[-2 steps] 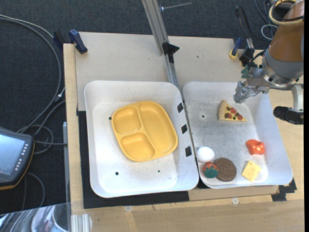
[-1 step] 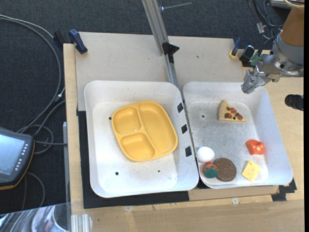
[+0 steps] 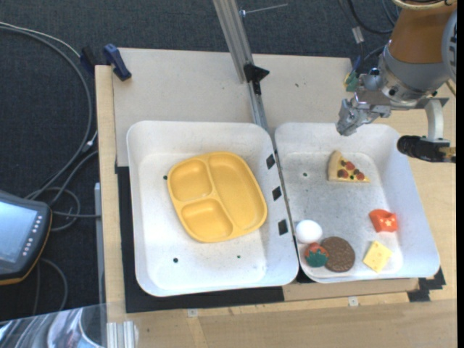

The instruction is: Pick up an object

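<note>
Dark grey carpet (image 3: pixel 43 107) surrounds a pale wooden bench (image 3: pixel 181 85), with black cables (image 3: pixel 51 56) looping across the floor toward 9 o'clock and a handheld pendant with a screen (image 3: pixel 18 238) lying at the left edge. A blue clamp (image 3: pixel 116 61) grips the bench's corner toward 10 o'clock, and a slanted aluminium post (image 3: pixel 235 35) rises from the bench at 12 o'clock.

Two shallow white bins sit side by side on the bench, their inner rims touching. The left bin (image 3: pixel 152 267) holds a yellow three-compartment tray (image 3: pixel 215 196), tilted a little within it. The right bin (image 3: pixel 413 194) holds small toy foods: a pizza slice (image 3: pixel 345 168) toward the bin's 12 o'clock, a red-orange block (image 3: pixel 383 220) toward 4 o'clock, a yellow cheese wedge (image 3: pixel 377 256) toward 5 o'clock, a brown round patty (image 3: pixel 338 254) at 6 o'clock, a small red and green piece (image 3: pixel 315 254) touching the patty's left side, and a white egg (image 3: pixel 309 231) just above that at 7 o'clock.

The gripper (image 3: pixel 349 124) hangs over the far rim of the right bin, toward 11 o'clock of the pizza slice and apart from it. Nothing is between its fingers; whether they are spread or closed cannot be told from this angle.
</note>
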